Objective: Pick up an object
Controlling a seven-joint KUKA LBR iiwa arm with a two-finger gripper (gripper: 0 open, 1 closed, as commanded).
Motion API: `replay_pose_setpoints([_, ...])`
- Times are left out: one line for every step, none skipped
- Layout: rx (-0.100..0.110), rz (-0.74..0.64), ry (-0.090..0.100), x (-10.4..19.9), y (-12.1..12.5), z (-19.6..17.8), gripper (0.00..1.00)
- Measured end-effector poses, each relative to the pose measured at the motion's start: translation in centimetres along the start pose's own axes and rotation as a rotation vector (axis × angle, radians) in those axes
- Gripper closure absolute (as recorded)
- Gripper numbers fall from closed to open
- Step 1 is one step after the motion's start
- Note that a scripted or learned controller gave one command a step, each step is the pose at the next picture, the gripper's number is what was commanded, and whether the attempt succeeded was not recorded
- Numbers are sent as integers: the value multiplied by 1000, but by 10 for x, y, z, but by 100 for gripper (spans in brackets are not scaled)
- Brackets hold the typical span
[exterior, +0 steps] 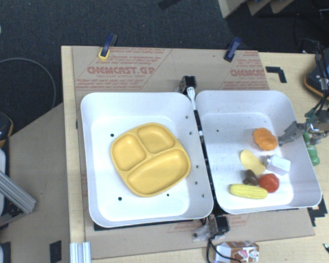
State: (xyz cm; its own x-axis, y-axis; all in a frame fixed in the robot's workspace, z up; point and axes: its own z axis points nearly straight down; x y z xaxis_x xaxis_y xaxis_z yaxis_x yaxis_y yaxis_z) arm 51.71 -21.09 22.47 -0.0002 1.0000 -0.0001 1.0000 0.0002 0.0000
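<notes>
The right bin holds several small objects in its right half. An orange ball lies farthest back. Just in front of it are a pale yellow piece and a white block. A red tomato, a small brown piece and a yellow corn cob sit near the front wall. My gripper hangs over the bin's right rim, just right of the orange ball, with nothing seen in it.
The left bin carries a yellow divided plate. A black hinge strip runs between the bins. Clamps hold the cardboard at the back. Cables and gear crowd the right edge.
</notes>
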Motion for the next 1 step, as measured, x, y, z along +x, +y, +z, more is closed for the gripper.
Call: replay_pose_setpoints([11, 1, 10, -9, -41, 142, 0])
